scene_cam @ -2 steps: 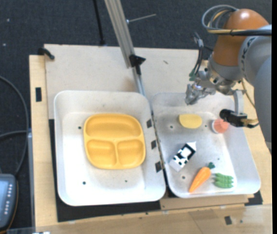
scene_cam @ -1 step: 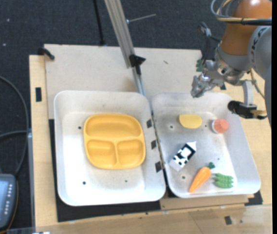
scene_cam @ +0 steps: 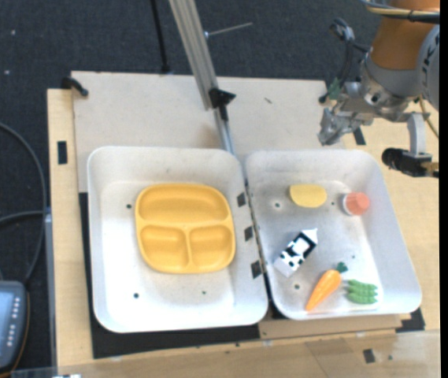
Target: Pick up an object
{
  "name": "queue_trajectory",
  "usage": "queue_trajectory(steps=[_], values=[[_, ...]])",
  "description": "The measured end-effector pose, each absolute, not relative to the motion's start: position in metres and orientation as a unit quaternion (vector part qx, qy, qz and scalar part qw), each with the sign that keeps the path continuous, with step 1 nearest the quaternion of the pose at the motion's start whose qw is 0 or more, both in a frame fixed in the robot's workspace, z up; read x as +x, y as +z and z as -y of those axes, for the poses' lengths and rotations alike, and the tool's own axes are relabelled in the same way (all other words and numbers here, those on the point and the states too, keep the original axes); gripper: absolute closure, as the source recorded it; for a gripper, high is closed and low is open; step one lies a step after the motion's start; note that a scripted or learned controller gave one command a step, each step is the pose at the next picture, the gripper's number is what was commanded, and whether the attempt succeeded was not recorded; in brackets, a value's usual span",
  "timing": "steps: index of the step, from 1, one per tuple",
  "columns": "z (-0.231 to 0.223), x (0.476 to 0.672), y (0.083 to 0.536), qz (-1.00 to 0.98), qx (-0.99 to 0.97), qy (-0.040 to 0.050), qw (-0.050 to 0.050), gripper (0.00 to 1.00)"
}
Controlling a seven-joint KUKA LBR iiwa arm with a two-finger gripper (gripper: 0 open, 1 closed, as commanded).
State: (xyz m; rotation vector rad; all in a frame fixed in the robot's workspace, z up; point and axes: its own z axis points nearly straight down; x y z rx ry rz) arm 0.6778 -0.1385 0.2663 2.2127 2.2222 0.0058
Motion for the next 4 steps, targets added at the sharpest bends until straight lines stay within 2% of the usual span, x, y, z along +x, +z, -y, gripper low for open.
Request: queue_trajectory(steps=[1, 3, 4], values=[[0.095, 0.657, 0.271, -0.709, 0.705, 0.0004, 0.000, 1.00], [-0.004, 0.622, 0.240, -0.709, 0.705, -0.0002, -0.001, 1.00], [-0.062, 0.602, 0.248, -0.710, 0.704, 0.0011, -0.001, 1.00]])
